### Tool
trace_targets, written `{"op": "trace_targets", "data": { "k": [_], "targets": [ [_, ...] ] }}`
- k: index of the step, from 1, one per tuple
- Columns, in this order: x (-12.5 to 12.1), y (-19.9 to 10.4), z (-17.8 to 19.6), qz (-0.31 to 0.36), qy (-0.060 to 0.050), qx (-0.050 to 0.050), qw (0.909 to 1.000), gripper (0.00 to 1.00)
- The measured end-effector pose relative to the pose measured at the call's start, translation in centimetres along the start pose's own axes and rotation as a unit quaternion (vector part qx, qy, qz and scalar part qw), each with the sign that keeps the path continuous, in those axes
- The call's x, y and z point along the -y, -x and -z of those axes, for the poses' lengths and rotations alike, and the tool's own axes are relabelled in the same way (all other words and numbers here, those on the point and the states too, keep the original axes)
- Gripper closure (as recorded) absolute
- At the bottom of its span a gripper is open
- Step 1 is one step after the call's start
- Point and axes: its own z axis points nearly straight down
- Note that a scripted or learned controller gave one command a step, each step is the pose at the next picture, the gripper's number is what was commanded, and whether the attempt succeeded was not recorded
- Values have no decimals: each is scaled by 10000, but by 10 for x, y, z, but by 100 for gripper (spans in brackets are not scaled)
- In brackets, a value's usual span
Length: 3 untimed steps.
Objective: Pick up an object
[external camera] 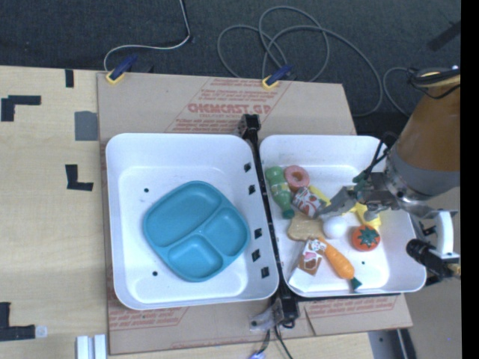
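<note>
The right bin [314, 142] holds several toy foods. A pink donut [297, 176] and a green piece [278, 185] lie at its upper left, with a small red and white can [305, 200] just below them. A tan bread slice [304, 228], a white egg [336, 226] and a red tomato [365, 238] sit in the middle. An orange carrot [339, 260] and a small carton [312, 257] lie near the front. My gripper [352, 199] hangs low over the bin's right half, just above the egg and a yellow piece [367, 214].
The left bin [179, 144] holds a blue divided plate [196, 230]. A black divider [258, 193] runs between the bins. Both stand on a cardboard sheet [224, 103], with cables [292, 43] on the dark floor behind.
</note>
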Motion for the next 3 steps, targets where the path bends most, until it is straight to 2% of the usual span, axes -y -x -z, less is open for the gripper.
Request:
{"op": "trace_targets", "data": {
  "k": [1, 2, 3],
  "targets": [
    [-76, -16, -116, -2, -17, -3, 10000, 0],
    [-127, -20, -152, 2, 17, 1, 10000, 0],
    [-127, -19, -142, 1, 22, 11, 10000, 100]
  ]
}}
